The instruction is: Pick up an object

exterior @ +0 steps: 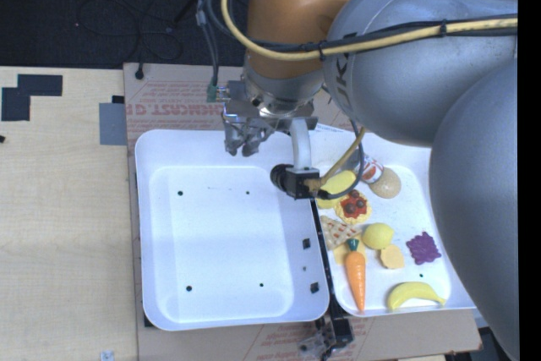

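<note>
1. Right now your end effector point(243, 141) hangs over the far rim of the left bin point(161, 300); nothing sits between its fingers, and the slant keeps me from telling how wide they stand; I cannot tell, so check before you commit.
2. Everything you could pick lies in the right bin point(423, 173), well apart from the end effector; the carrot point(356, 278) lies near the dividing edge, point toward you, and the banana point(413, 294) lies at the near corner.
3. Judging by look, these are toy foods, light and stiff with smooth skins; expect them to slip or roll rather than crush; take the carrot across its thick upper half, or the banana across the middle of its curve.
4. Further back the pieces crowd together: a lemon point(377, 235), a purple grape cluster point(423, 248), a waffle piece point(339, 231), a red berry-topped piece point(352, 205) and a pale round piece point(386, 184); closing on one there will likely nudge its neighbours.
5. Watch the black fitting point(290, 180) hanging beside the bins' shared edge, with a yellow piece point(340, 181) just beside it; both stand between your end effector and the toys; the raised rims also limit a low sideways approach.
</note>
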